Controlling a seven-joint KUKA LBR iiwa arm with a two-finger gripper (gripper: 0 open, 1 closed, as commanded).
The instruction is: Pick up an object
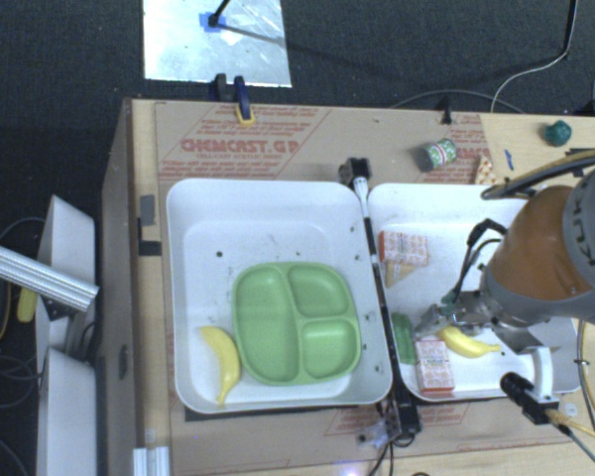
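Observation:
My gripper (450, 315) reaches down into the right bin (431, 204), hanging from the grey arm with its orange band (534, 248). A small yellow banana (468, 343) lies just below and right of the gripper, touching or nearly touching it. A red-and-white box (433, 366) lies at the bin's front edge, with a green packet (405, 342) beside it against the divider. A white packet with orange print (405, 253) lies farther back. In the left bin (240, 198) a green divided plate (297, 323) sits beside another yellow banana (223, 361).
On the cardboard behind the right bin stand a green can (439, 154) and a teal ball (558, 132). A blue-and-yellow clamp (241, 98) sits at the back edge. Cables (535, 67) run across the dark floor at the upper right.

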